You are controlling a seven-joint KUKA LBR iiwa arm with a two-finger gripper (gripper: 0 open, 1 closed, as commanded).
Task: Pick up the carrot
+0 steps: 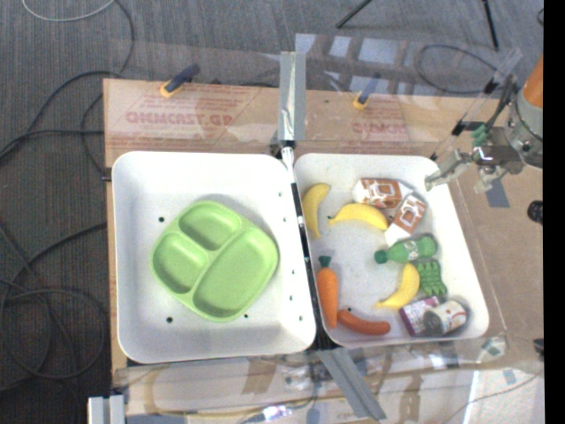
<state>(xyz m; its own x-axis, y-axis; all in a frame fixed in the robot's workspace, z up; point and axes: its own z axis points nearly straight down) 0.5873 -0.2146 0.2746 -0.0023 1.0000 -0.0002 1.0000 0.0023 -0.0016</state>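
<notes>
Tape and clear sheeting cover the near edge of the surface (415, 374), just below the two white bins. In the right bin (463, 237), nearest the front wall, a red sausage-like piece (362, 325) lies flat, with a purple-and-white can (433, 316) on its side toward the right corner. The carrot (327, 293) lies just beside the sausage's left end, along the left wall of this bin, orange with its green top pointing away from the camera; nothing grips it. To its right a yellow banana (402, 288) curves beside a bunch of green grapes (430, 276), and a green bottle (406, 252) lies just beyond them. Farther back, a second banana (360, 215) and a third, upright-curving one (313, 208) near the divider sit before two brown-and-white cartons (393, 201) by the far wall. The left bin (132, 325) holds a green three-compartment plate (215, 260) near its middle. The end effector (477, 162) hangs at the right bin's far right corner, above the rim and well apart from the carrot; it holds nothing that can be seen, and how far its fingers are spread cannot be told. Beyond the bins, brown cardboard (194, 117) carries two yellow clamps (179, 81), and cables (62, 78) trail over the grey carpet.
</notes>
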